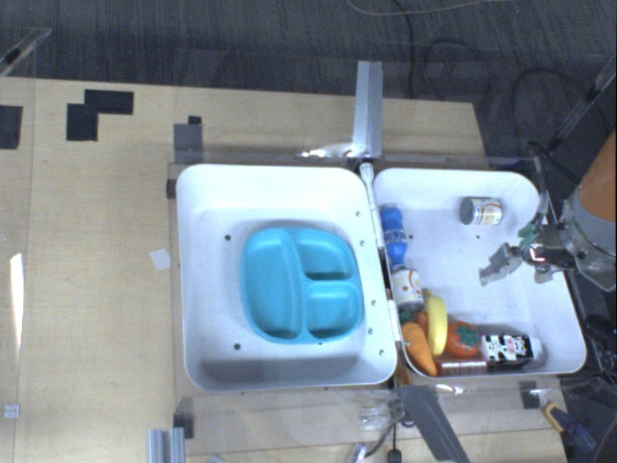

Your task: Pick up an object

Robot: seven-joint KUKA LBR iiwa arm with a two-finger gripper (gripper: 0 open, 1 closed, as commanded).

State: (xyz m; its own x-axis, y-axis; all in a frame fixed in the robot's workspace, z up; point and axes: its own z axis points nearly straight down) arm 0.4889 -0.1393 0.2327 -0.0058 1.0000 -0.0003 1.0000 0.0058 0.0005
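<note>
The pale wooden counter [87, 287] carries black marks near its far left edge. Next comes the left white bin [207, 258], and in its middle lies a blue divided tray [301, 283] with one long compartment and two smaller ones.

Past the divider, the right white bin [434, 191] holds a line of items along its left wall. Farthest back is a blue bottle [391, 234], lying lengthwise against the wall. Just in front of it sits a small white container with a red print [408, 285]. Nearer still, an orange carrot [418, 347] lies in the front left corner, touching a yellow banana [437, 323] just to its right. A red item [465, 340] rests beside the banana, and a dark packet with white lettering [505, 349] lies along the front wall. A small silver can [480, 211] lies on its side alone near the back of this bin, well apart from the rest.

The tool [514, 259] hangs over the bare right-hand part of this bin, its fingers spread apart with nothing between them, the grey arm [590, 249] reaching in from the right edge.
</note>
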